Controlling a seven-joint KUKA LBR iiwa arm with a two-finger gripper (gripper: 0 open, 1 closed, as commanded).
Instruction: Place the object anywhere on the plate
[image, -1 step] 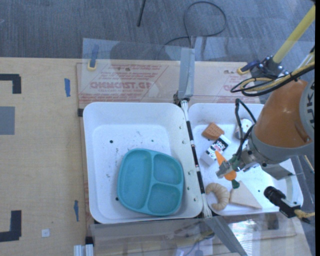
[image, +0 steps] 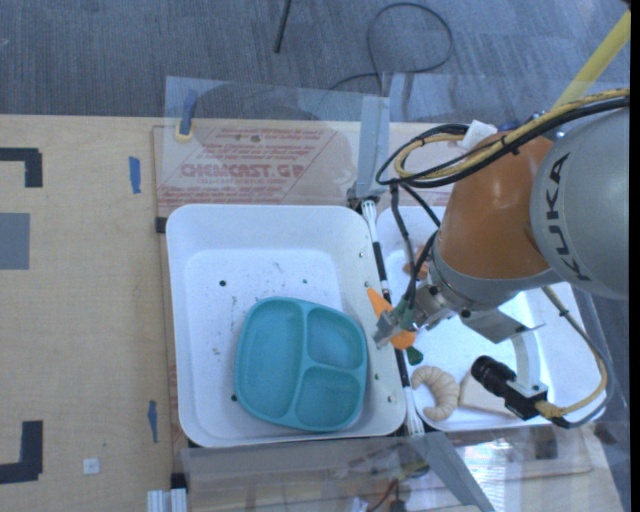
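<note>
A teal divided plate (image: 300, 365) lies in the left bin (image: 200, 260), toward its front right. My gripper (image: 392, 325) hangs over the wall between the two bins, just right of the plate's upper right corner. It is shut on an orange carrot-like toy (image: 376, 299), whose orange body sticks out on both sides of the fingers. The toy has a green tip at its lower end. It slants from upper left to lower right and is held above the divider, off the plate.
A beige curled croissant-shaped toy (image: 438, 390) lies at the front of the right bin (image: 560, 385), beside a flat tan piece. The arm's grey and orange body covers much of the right bin. Cables loop above it.
</note>
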